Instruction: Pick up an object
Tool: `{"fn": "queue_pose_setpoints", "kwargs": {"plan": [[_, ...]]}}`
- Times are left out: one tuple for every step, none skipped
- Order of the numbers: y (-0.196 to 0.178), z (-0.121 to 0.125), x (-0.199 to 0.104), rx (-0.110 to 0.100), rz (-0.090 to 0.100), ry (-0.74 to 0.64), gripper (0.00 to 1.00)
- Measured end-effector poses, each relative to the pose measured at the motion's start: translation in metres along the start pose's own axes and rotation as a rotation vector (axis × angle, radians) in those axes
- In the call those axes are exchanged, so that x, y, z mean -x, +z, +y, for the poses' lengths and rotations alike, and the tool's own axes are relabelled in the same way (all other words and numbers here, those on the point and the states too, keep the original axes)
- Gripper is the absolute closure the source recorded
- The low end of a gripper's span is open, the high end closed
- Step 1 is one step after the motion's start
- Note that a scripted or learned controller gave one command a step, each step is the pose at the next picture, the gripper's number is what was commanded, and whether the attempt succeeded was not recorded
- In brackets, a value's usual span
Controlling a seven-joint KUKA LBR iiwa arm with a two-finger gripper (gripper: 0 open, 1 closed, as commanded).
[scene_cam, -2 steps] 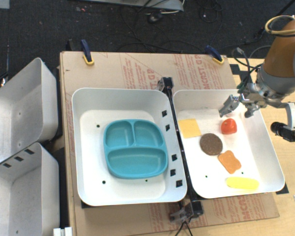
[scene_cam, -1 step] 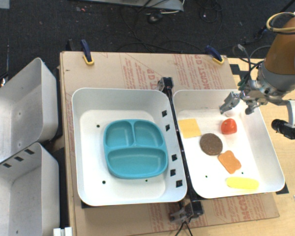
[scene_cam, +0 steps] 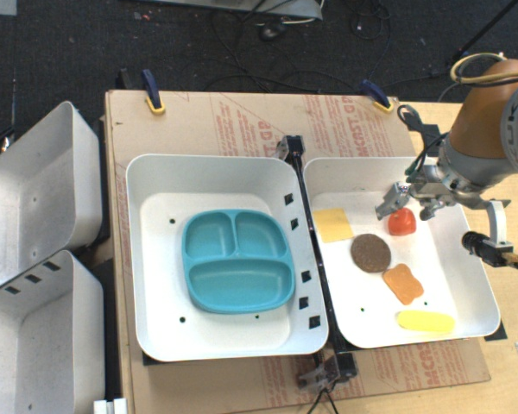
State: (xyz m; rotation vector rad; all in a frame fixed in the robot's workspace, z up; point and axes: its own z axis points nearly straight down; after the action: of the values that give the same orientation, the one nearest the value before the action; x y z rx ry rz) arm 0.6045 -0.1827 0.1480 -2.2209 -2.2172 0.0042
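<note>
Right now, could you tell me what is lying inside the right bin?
Right bin: yellow square, red piece under the gripper, brown disc, orange piece, yellow piece.

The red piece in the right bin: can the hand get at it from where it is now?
Probably yes. The hand hangs just above the red piece, and nothing lies over it. The brown disc and the yellow square lie apart from it, so the way down looks free.

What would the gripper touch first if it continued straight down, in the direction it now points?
Most likely the red object: the gripper hangs just above it in the right bin, fingers spread to either side. Depth is hard to judge from this slanted view.
</note>
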Motion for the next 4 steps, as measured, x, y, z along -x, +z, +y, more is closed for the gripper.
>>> {"fn": "queue_pose_setpoints", "kwargs": {"plan": [[0.053, 0.0, -0.001, 0.001, 0.0, 0.0, 0.0], [0.039, 0.001, 0.0, 0.007, -0.002, -0.001, 1.0], [-0.022, 0.01, -0.004, 0.012, -0.003, -0.005, 1.0], [-0.086, 0.012, -0.002, 0.011, -0.003, -0.005, 1.0]]}}
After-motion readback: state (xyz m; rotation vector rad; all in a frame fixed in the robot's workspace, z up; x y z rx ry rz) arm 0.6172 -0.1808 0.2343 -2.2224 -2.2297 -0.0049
